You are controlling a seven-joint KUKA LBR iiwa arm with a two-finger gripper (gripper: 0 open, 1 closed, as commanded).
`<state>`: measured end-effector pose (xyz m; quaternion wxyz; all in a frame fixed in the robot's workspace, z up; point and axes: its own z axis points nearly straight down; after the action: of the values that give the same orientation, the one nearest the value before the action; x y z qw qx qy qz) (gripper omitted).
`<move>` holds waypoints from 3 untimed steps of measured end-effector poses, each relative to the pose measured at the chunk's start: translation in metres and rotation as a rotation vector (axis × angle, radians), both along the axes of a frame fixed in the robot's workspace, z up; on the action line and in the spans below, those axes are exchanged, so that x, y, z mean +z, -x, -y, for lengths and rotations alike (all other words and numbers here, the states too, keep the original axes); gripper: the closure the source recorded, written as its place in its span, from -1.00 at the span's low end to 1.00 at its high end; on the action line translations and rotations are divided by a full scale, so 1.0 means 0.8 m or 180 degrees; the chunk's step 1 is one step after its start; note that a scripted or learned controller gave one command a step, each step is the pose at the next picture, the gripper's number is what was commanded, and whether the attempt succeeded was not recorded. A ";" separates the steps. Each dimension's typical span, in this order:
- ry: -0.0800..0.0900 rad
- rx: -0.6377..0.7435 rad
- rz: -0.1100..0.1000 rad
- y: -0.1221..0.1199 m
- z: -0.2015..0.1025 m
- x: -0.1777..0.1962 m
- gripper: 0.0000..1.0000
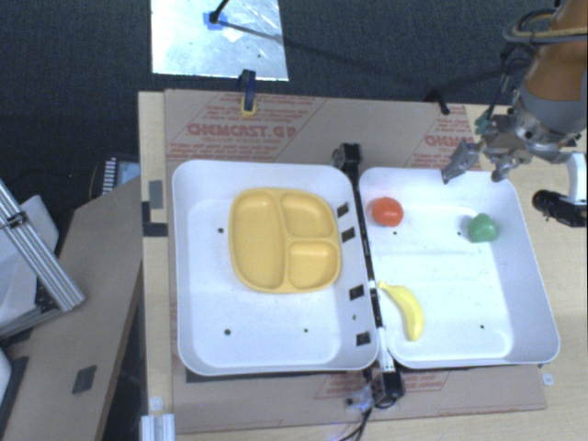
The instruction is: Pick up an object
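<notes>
In the right bin (514, 338) lie three small objects: an orange-red ball-like fruit (387, 212) near the left wall, a green round object (481, 228) toward the right, and a yellow banana (407, 309) at the front left. My gripper (478, 164) hangs above the bin's far right corner, up and a little back from the green object. Its two fingers (457, 166) point down and stand spread apart, open, with nothing between them.
The left bin (197, 329) holds a yellow three-compartment plate (282, 240). A black divider with clips (358, 246) runs between the bins. A shiny metal sheet (219, 24) lies at the back. Aluminium framing (37, 265) stands at the left.
</notes>
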<state>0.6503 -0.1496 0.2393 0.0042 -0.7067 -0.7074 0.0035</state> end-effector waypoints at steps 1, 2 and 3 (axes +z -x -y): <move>0.0006 0.0007 0.0038 -0.003 0.000 0.010 -1.00; 0.0003 0.0003 0.0026 -0.006 -0.002 -0.068 -1.00; 0.0004 0.0017 0.0031 -0.018 -0.003 -0.129 -1.00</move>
<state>0.6646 -0.1474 0.1362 0.0004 -0.7048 -0.7094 0.0004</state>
